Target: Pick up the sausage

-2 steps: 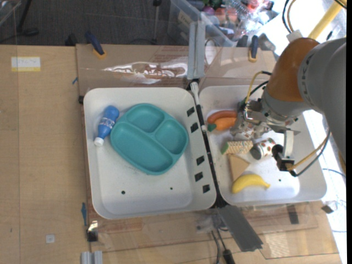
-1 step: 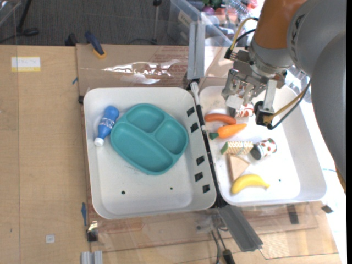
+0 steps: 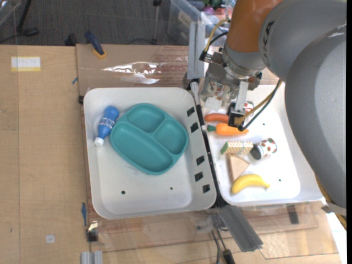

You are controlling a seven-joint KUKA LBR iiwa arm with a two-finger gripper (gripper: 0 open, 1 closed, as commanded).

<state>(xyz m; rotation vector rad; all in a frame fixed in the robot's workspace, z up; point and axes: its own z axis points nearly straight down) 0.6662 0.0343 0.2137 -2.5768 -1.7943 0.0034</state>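
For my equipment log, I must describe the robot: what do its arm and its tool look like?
The arm is thick, with smooth rounded grey links and a wide orange band above the wrist. The tool is small, pale metal, with thin cables beside it.

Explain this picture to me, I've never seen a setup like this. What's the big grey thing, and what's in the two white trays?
The big grey shape with the orange band is a robot arm, coming in from the right. One camera, fixed above the bench, looks down at a slant. At the arm's end is its gripper, the claw it grabs with. It hangs low over the far end of the right bin, just above the sausage it is meant to pick up. Nothing shows it holding anything. A carrot lies beside the sausage. Nearer the camera are a spotted cup and a banana. The left bin holds a teal divided plate and a blue bottle.
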